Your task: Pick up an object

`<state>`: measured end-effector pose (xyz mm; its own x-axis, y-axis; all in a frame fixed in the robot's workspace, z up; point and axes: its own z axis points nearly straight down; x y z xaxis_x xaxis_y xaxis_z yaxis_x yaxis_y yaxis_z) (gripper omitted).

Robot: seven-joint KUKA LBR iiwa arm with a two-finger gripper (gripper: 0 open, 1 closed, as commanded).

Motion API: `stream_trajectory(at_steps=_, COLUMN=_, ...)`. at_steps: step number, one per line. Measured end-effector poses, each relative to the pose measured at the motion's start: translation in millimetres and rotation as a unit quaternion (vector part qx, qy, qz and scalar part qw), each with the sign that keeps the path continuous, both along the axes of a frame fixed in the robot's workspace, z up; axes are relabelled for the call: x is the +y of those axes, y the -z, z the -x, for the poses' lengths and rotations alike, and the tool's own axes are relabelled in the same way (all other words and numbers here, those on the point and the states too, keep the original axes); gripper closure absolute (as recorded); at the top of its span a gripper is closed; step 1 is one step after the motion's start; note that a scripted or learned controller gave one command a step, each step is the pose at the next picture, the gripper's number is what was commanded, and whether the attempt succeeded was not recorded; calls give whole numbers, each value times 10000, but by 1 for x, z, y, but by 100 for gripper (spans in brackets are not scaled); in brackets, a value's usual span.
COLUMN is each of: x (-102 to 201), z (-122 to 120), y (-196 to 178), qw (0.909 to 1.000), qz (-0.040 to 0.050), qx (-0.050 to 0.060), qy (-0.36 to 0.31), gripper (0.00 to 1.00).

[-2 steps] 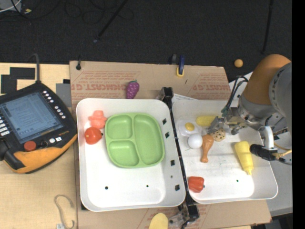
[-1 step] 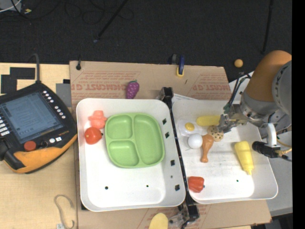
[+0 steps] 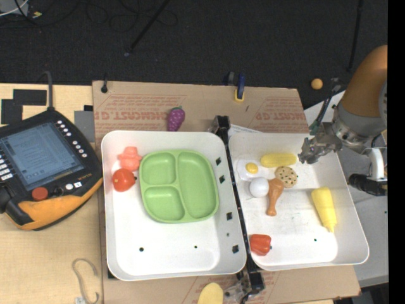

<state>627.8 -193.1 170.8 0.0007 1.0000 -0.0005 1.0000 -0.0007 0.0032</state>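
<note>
The right bin (image 3: pixel 345 246) holds a yellow banana-like piece (image 3: pixel 278 160), a fried egg (image 3: pixel 249 168), a white egg (image 3: pixel 258 187), a cookie (image 3: pixel 286 177), an orange drumstick (image 3: pixel 273 199), a yellow corn-like piece (image 3: pixel 324 208) and a red pepper (image 3: pixel 260 244). My gripper (image 3: pixel 309 153) hangs over the right bin's far right part, just right of the banana-like piece, with nothing visible between its fingers. The left bin (image 3: pixel 164 258) carries a green divided plate (image 3: pixel 178 186), a red tomato (image 3: pixel 123 180) and a pink piece (image 3: pixel 129 158).
A purple grape bunch (image 3: pixel 175 118) lies on the cardboard behind the left bin. A teach pendant (image 3: pixel 41 160) sits at the left. A yellow object (image 3: pixel 211 293) lies at the front edge between the bins. A metal hook (image 3: pixel 85 277) lies front left.
</note>
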Motion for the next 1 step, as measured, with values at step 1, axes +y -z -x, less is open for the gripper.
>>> stream_trajectory(at_steps=1, x=-2, z=0, y=-53, qw=10000, qz=0, qx=-1, qy=-3, gripper=100)
